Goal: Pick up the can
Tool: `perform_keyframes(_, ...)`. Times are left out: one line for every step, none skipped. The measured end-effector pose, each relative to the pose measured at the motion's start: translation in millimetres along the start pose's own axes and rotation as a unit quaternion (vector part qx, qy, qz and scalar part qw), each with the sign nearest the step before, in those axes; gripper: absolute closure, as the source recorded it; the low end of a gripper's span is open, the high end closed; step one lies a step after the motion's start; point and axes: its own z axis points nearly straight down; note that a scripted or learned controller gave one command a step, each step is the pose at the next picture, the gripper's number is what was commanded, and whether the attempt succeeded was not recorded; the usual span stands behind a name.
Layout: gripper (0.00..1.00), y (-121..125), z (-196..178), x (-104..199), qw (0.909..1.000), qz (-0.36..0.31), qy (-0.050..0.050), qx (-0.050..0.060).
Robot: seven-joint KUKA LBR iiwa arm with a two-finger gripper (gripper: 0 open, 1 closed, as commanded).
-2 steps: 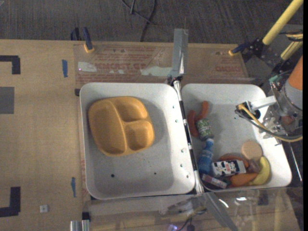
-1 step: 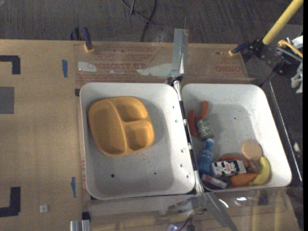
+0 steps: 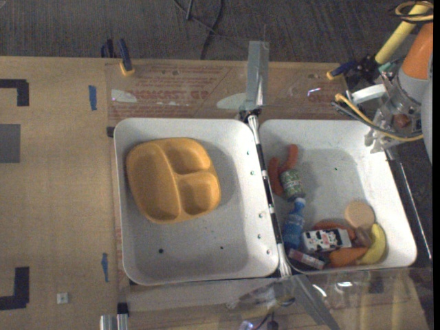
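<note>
Camera view showed the can [image 3: 291, 183] lying in the right bin [image 3: 344, 153]; the end effector [image 3: 385, 126] hovered at its far-right corner, grip state unclear.

Arm was parked up at the top right, gripper [image 3: 381, 133] hanging low, orange band showing above the wrist.

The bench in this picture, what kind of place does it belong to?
Probably a robot lab: a taped cardboard-topped bench, two white bins, toy food like a banana, and a cabled arm.
</note>
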Motion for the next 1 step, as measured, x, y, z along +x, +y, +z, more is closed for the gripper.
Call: perform_keyframes(1.00,11.5,-115.0,-1.8,1.0000,-0.002,0.003,-0.002)
